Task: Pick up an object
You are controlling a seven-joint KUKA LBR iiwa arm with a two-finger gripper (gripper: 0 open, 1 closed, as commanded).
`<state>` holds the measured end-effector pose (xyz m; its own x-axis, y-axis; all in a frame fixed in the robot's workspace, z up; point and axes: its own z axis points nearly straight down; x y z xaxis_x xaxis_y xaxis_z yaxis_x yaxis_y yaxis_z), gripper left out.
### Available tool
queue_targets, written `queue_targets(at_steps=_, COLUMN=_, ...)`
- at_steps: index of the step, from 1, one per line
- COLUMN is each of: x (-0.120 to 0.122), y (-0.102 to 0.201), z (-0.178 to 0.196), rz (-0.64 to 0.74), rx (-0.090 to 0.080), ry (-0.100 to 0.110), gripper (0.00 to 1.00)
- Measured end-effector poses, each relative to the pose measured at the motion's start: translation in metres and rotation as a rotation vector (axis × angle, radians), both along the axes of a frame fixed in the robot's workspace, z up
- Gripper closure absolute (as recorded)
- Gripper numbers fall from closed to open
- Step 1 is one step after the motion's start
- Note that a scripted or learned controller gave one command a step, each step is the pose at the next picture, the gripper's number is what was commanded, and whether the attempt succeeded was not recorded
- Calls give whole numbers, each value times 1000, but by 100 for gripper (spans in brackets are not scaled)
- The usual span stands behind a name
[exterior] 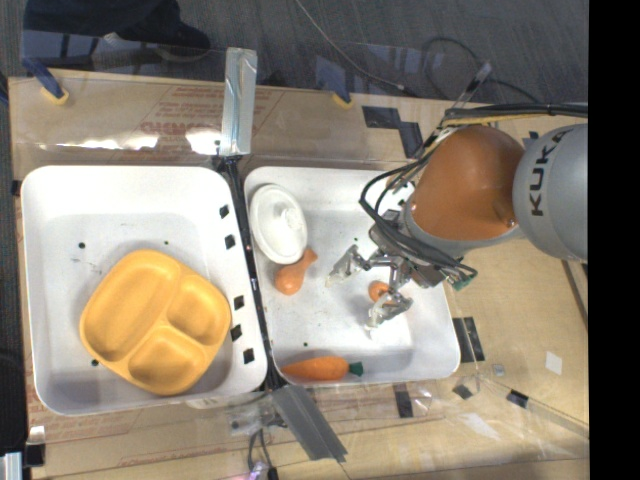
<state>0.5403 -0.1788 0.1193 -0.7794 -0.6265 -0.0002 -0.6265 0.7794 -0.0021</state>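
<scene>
**Arm over the right bin, fingers spread**

The left bin (40, 208) holds a yellow tray (155, 320). The right bin (440, 353) holds a white lid (277, 222), an orange drumstick (291, 276), a carrot (318, 370) by its near wall, and a small orange ball (378, 290). The gripper (370, 288) hangs released, grasping nothing, its fingers either side of the ball. Brown bench (330, 128); dark floor (330, 8) beyond.

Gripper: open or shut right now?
Open. The gripper has its fingers spread apart over the right bin, a small orange object between them.

Tray (155, 320) in left bin (40, 268); carrot (315, 370) in right bin (330, 183).
</scene>
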Motion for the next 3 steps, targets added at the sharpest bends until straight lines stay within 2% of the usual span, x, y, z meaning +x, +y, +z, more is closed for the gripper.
queue_targets(at_steps=1, x=11, y=61, z=-25, rz=-138, rx=-3, ry=1, gripper=0)
queue_targets(at_steps=2, x=-44, y=70, z=-19, rz=-69, rx=-1, ry=-35, gripper=0)
queue_targets(at_steps=3, x=-27, y=82, z=-27, rz=-240, rx=3, ry=-1, gripper=0)
